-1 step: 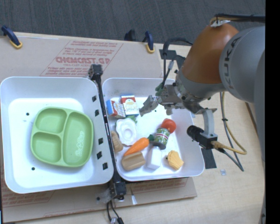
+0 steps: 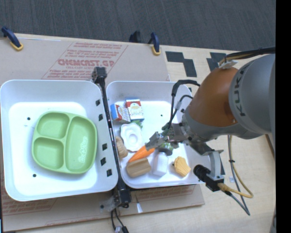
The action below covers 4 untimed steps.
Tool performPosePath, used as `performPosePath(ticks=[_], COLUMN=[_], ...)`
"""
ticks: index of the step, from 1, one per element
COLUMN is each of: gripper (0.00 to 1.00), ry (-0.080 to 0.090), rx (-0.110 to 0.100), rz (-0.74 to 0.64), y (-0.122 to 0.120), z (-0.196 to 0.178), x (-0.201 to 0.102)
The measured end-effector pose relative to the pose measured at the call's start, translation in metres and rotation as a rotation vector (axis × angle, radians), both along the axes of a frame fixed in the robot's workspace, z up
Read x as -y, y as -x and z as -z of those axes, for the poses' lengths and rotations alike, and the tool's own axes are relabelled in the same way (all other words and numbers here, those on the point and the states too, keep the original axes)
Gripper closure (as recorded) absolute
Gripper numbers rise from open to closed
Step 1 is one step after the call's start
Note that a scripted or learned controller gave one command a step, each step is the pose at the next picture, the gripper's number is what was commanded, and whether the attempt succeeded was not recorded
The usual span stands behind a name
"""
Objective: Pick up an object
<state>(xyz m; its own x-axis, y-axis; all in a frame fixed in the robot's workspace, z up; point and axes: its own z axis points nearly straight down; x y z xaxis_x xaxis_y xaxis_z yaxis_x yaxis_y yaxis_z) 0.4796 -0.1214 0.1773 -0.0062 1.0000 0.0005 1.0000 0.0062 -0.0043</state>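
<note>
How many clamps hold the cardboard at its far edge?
3. A blue and yellow clamp sits at the far left corner, a dark clamp near the middle, and another blue and yellow clamp just right of it. The arm may hide others.

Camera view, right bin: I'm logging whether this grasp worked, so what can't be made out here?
- Gripper: its fingertips merge with the clutter by the carrot; whether they grip anything is unreadable.
- Right bin: the arm covers its right side.
- Small carton: its print is too small to read.
- White block: the gripper hides its top edge.
</note>
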Motion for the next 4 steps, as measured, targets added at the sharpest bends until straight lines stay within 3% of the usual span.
performPosePath(ticks=[1, 2, 3, 4], gripper=[0.00, 0.00, 1.00, 1.00], ry=[0.000, 0.000, -0.001, 0.002], rx=[0.003, 0.001, 0.002, 0.006], rz=[-0.002, 0.000, -0.006, 0.001], y=[-0.091, 0.004, 0.002, 0.002], z=[0.075, 0.086, 0.075, -0.045], x=[-0.006, 0.021, 0.021, 0.028])
